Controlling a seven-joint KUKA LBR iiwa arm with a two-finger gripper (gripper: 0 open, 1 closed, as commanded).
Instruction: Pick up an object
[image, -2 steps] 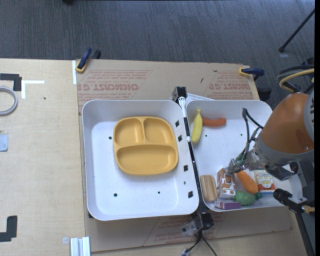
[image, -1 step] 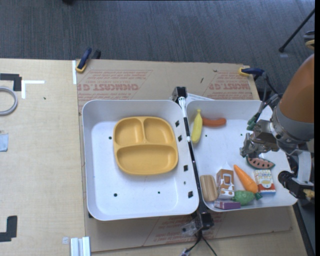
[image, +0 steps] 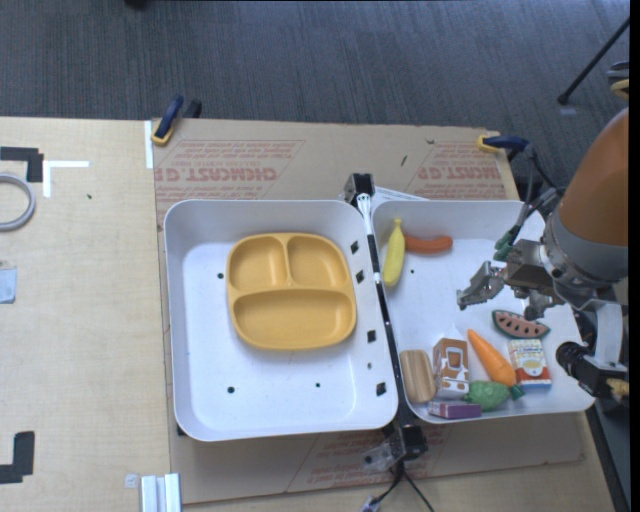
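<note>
The jaws (image: 487, 284) hang over the middle of the right bin (image: 440, 275) with nothing between them, and whether they are spread or pressed together cannot be told from this slant. Around them lie small toy foods: a yellow banana (image: 394, 253) near the divider, its long axis running up and down the view, just beside a red-orange sausage (image: 430, 243) lying across. Toward the near right corner crowd a watermelon slice (image: 520, 325), an orange carrot (image: 492, 358) pointing up-left with its green top (image: 490, 394) low, a small carton (image: 530, 363), a brown-and-white box (image: 452, 366), a tan wooden block (image: 416, 375) and a purple piece (image: 455, 409). The left bin (image: 195, 330) holds a smooth yellow divided plate (image: 291, 291) with three compartments. Both bins sit on cardboard (image: 230, 165) over the pale tabletop (image: 75, 320).
</note>
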